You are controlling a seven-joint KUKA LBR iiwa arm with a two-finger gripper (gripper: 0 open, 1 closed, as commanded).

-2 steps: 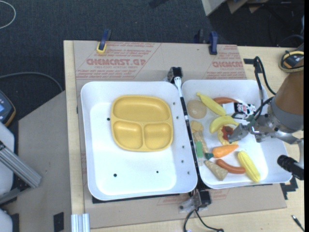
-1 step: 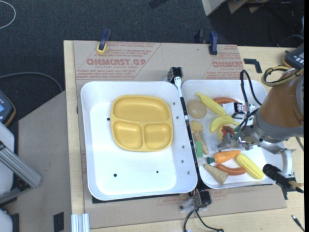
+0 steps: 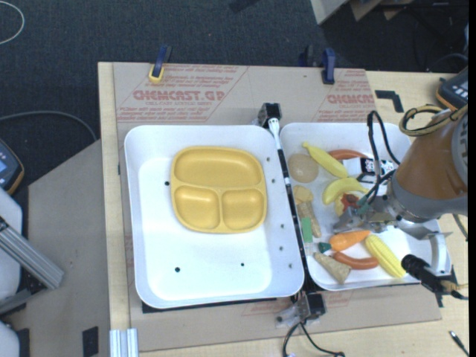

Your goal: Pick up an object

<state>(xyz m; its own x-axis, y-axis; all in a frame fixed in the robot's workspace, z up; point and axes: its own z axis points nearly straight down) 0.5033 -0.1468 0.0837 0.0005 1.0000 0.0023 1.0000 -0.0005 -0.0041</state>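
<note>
One hand (image 3: 355,216) low among toy food (image 3: 349,240), right bin (image 3: 312,274).

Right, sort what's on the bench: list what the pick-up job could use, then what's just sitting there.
For the job:
- two-finger gripper, over the right white bin
- yellow plastic banana
- yellow toy corn cob
- orange toy carrot
- round beige piece

Just sitting there:
- yellow three-compartment plastic tray
- left white bin holding it

Red print "CHEMCAST GP" is read on the brown protective sheet (image 3: 186,91) behind the left bin; repeated, partly cut off, at right. Smaller lines beneath illegible.
</note>
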